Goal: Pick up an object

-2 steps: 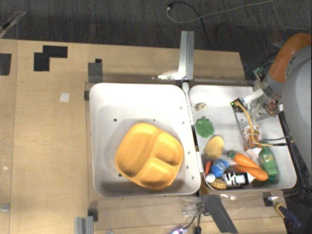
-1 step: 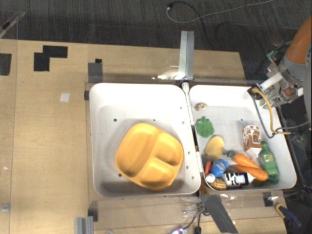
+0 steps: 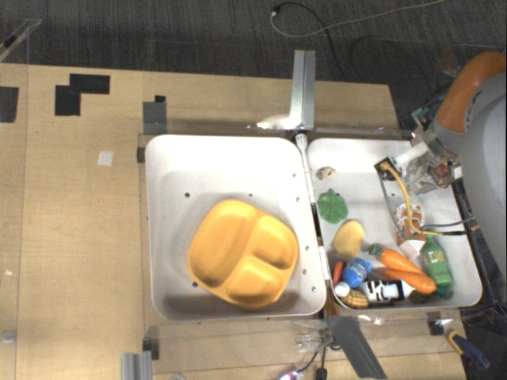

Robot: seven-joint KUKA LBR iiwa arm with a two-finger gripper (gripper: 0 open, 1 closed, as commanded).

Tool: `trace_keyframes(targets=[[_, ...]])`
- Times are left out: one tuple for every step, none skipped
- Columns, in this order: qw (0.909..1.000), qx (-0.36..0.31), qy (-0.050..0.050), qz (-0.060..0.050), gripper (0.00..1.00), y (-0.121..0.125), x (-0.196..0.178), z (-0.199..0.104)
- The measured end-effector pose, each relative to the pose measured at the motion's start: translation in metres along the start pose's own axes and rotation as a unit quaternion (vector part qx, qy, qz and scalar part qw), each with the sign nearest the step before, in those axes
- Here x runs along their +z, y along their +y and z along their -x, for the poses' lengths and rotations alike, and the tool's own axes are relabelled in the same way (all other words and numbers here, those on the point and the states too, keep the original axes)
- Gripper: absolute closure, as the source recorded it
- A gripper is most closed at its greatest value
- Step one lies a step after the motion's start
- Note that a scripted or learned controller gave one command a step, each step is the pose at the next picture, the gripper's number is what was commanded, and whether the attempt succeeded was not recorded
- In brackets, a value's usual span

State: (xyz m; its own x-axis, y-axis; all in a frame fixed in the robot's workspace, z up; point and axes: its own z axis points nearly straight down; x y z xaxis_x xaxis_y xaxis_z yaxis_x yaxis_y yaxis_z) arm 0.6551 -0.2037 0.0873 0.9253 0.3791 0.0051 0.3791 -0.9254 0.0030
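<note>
On the desk [image 3: 71, 236], two bins lie side by side. The left bin [image 3: 170, 165] holds a divided dish [image 3: 242, 252] toward 6 o'clock. Small toys [image 3: 380, 271] crowd the right bin [image 3: 356, 157] toward 6 o'clock.

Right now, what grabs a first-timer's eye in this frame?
The big yellow divided plate lying in the left bin. Next, the clutter in the right bin: an orange carrot, a green bottle and a green toy. The gripper hangs over that bin's right side.

A robotics lab or test workshop. A plywood bench [image 3: 71, 236] carries two white bins [image 3: 158, 212] fixed in metal brackets [image 3: 303, 93], with black tape markers [image 3: 79, 92]. Loose cables [image 3: 356, 14] trail across dark carpet [image 3: 158, 14] behind.
</note>
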Motion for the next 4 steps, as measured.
trace_keyframes(targets=[[0.9958, -0.091, 0.000, 0.000, 1.00, -0.003, 0.001, 0.007], [0.8573, -0.515, 0.001, 0.001, 1.00, -0.004, 0.000, 0.011], [0.8455, -0.534, 0.001, 0.001, 1.00, -0.027, -0.001, 0.015], [0.8452, -0.534, 0.003, 0.004, 1.00, -0.027, -0.014, 0.012]])
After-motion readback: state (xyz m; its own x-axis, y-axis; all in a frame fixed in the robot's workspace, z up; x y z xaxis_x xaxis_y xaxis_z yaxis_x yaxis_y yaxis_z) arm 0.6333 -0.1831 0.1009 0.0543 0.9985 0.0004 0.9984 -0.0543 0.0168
